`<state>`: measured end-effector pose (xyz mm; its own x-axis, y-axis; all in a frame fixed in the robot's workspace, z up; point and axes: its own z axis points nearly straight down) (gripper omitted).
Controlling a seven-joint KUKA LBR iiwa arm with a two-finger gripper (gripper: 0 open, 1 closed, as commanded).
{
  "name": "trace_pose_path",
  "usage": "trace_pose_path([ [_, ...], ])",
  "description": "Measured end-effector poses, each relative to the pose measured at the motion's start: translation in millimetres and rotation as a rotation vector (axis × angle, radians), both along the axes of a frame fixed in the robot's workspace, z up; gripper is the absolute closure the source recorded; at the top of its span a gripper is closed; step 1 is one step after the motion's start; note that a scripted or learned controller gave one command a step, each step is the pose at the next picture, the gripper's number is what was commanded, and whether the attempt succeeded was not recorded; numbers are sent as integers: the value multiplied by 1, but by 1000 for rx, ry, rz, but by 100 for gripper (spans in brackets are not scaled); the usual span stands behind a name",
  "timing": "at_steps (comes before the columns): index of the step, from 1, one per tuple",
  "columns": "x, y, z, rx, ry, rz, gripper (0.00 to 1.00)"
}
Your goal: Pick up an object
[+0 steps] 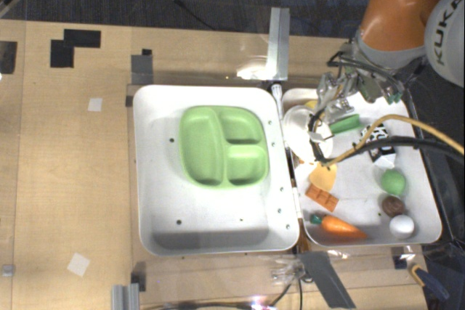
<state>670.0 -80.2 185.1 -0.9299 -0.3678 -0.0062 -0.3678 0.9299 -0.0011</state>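
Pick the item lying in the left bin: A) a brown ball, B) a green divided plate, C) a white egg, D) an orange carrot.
B: the green divided plate rests alone in the left bin, while the carrot, egg and brown ball lie in the right bin.

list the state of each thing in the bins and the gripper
green divided tray: flat in left bin, right way up, compartments bare
carrot: lying on its side, right bin
green ball: resting, untouched
white egg: resting in the bin's corner
orange waffle piece: lying flat
gripper: low over right bin, finger state unclear
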Motion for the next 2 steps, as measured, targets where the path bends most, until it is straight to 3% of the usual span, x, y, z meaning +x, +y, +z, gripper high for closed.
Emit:
trace_pose_path([
  [1, -14, -77, 75, -6, -9, 262, 100],
  [2, -37, -23, 6, 2, 4, 256, 100],
])
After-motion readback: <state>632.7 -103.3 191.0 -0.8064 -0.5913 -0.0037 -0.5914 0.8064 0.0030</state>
